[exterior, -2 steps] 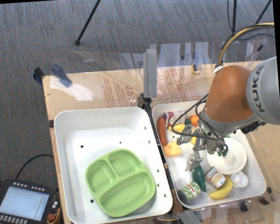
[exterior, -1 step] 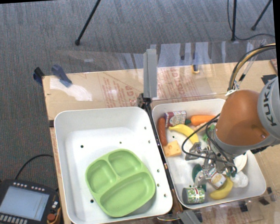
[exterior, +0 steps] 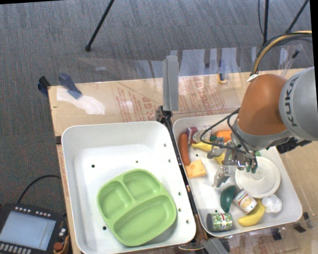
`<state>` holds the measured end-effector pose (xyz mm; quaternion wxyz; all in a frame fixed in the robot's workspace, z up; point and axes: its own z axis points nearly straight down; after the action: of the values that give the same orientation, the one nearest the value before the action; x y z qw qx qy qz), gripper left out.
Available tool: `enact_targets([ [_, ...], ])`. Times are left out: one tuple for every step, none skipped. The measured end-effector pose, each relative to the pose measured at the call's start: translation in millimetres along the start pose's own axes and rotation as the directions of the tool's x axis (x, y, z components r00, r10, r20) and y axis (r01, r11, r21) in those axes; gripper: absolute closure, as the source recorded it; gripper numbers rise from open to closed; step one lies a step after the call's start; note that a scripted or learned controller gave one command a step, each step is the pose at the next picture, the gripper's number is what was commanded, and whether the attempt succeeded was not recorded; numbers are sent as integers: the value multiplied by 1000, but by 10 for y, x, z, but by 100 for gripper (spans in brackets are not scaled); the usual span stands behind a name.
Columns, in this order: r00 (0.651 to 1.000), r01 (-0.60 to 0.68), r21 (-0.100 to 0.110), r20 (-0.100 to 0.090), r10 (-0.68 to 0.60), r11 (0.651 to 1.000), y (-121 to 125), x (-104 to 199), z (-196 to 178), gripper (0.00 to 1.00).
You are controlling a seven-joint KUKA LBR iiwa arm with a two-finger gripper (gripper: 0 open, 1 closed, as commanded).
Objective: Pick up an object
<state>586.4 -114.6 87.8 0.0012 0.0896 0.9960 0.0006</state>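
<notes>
The tool (exterior: 228,165) hangs at the frame's right-centre — whether spread or pressed together, I cannot tell. Nearest lies the cheese wedge (exterior: 195,169), just left — its flat face up.

The scene is bright and evenly lit from above. The two white bins (exterior: 74,158) look almost washed out, with soft, short shadows under the green plate (exterior: 137,207). A clear screen behind gives pale reflections. The picture is slightly soft, with fine grain.

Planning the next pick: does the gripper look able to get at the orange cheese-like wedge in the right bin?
Probably yes: the orange wedge lies uncovered just left of the gripper, nothing between them.
</notes>
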Motion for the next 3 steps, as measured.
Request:
enact_targets([
  [998, -60, 2, -6, 60, 998, -312, -544, 4, 0],
  [981, -195, 2, -13, 195, 981, -255, -540, 11, 0],
  [996, -93, 2, -9, 93, 996, 321, -420, 15, 0],
])
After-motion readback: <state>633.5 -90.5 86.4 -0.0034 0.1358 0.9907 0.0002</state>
